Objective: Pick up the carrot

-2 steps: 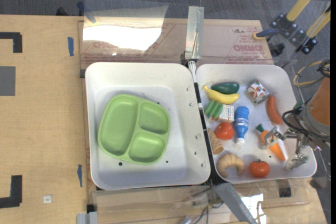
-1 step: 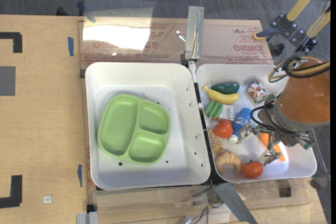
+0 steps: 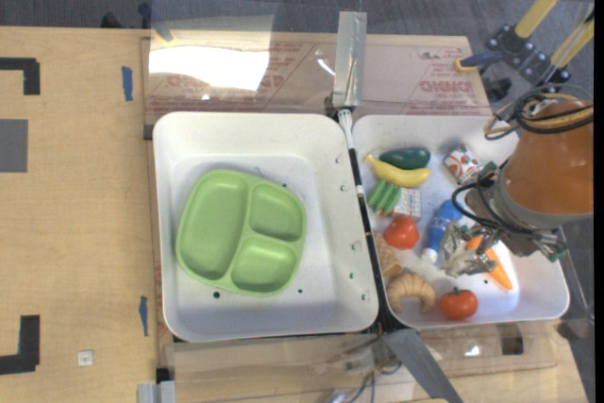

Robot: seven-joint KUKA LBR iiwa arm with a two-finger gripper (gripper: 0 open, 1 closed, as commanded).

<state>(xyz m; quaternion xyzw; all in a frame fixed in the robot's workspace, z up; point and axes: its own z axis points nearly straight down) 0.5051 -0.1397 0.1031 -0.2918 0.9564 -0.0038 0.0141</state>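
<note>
The carrot (image 3: 499, 271) is a small orange piece lying near the front right of the right bin (image 3: 543, 297). My gripper (image 3: 465, 252) hangs low over the bin, right at the carrot's left end and touching or nearly touching it. The orange band of the arm (image 3: 552, 170) hides what lies behind the gripper. Part of the carrot is covered by the gripper's metal.
The right bin also holds a banana (image 3: 398, 173), a dark green vegetable (image 3: 406, 157), a tomato (image 3: 401, 232), a blue bottle (image 3: 442, 224), a croissant (image 3: 411, 288), a second tomato (image 3: 459, 303) and a small can (image 3: 462, 163). A green divided plate (image 3: 242, 231) lies in the left bin (image 3: 175, 146).
</note>
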